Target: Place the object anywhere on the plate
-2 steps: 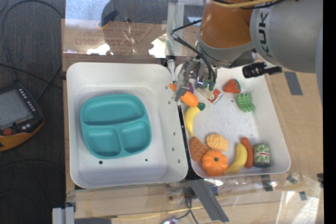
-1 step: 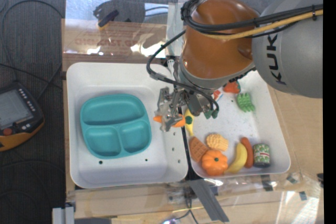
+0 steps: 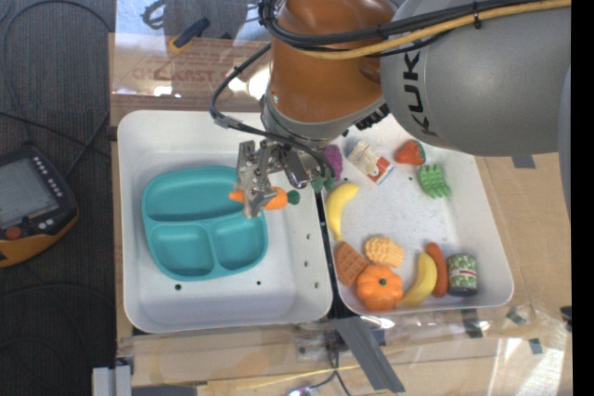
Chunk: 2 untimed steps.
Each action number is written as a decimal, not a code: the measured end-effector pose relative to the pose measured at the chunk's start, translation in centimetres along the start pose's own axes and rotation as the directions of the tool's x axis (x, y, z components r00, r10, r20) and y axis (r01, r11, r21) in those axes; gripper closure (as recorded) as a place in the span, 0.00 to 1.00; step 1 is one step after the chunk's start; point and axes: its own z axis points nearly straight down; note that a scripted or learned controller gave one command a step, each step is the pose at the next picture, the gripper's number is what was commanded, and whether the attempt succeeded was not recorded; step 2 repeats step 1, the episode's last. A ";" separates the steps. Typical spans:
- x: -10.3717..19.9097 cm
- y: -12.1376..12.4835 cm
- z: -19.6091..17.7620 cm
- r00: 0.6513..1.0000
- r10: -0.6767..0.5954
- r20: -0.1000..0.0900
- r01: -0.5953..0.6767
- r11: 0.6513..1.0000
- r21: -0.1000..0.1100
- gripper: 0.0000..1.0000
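Arm appearance, as I see it from above

Grey arm [image 3: 492,60], black KUKA lettering, orange band [image 3: 329,42]; black and yellow cables looped over it; metal gripper [image 3: 264,176].

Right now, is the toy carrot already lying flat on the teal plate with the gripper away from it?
No, the gripper grips the toy carrot between its fingers, over the teal plate's right edge.

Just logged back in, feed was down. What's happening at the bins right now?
The gripper has a small orange carrot between its fingers, over the right edge of the teal divided plate in the left bin. The other toy foods sit in the right bin.
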 end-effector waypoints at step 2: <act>0.0 0.0 0.0 1.000 0.001 0.000 -0.001 1.000 0.000 0.00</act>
